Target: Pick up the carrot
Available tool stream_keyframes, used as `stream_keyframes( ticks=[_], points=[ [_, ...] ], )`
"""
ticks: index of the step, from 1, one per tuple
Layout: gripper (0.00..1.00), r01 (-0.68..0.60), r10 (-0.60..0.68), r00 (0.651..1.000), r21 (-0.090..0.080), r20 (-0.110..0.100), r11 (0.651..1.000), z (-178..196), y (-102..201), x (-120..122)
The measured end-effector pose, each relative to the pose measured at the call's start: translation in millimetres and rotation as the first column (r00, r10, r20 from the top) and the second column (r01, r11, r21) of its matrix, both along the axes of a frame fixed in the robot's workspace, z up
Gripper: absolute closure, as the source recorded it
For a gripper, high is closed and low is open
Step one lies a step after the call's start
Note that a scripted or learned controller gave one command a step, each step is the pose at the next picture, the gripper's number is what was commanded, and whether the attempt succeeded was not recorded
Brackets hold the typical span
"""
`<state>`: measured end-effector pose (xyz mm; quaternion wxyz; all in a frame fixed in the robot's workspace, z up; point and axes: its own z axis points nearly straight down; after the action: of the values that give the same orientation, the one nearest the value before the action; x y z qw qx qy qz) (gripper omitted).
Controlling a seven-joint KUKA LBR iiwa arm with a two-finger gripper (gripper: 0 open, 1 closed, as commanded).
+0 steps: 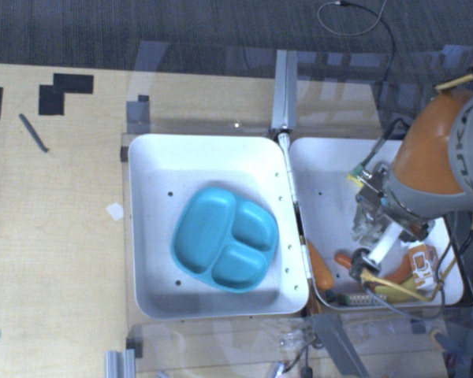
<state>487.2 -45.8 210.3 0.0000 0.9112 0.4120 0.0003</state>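
**Gripper low in the right-hand bin, carrot a little to its left**

Gripper hangs down into the right bin, right of the metal rail that parts the two bins. From this angle I cannot tell whether it is open or closed, and I see nothing caught in it.

Starting well left of the rail, the left bin holds a blue divided plate and has no part in this job. Just right of the rail, at its near end, lies the carrot, an orange taper lying lengthwise close along the bin wall. A bit farther right of the rail sits a small red-orange piece, then the gripper above it. Farther right again, a banana and a brown packet crowd the near corner. The arm looms farthest from the rail.

To my eye the reach is not lined up yet. The gripper sits over the clutter, not the carrot. It would do best to shift toward the rail, turn to close across the carrot's thick middle, and descend with care. The wall leaves little room on that side, and a sloppy descent could pin the carrot against it or snag the red-orange piece instead.
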Motion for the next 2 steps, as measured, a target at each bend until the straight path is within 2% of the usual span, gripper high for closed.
stream_keyframes(
  ticks=[1,2],
  points=[
    [1.0,0.252,-0.252,0.968,0.0,0.004,0.968,128.9,-17.1,23.7],
    [1.0,0.102,-0.102,0.995,0.0,-0.001,0.995,-26.8,-21.9,-0.1]
  ],
)
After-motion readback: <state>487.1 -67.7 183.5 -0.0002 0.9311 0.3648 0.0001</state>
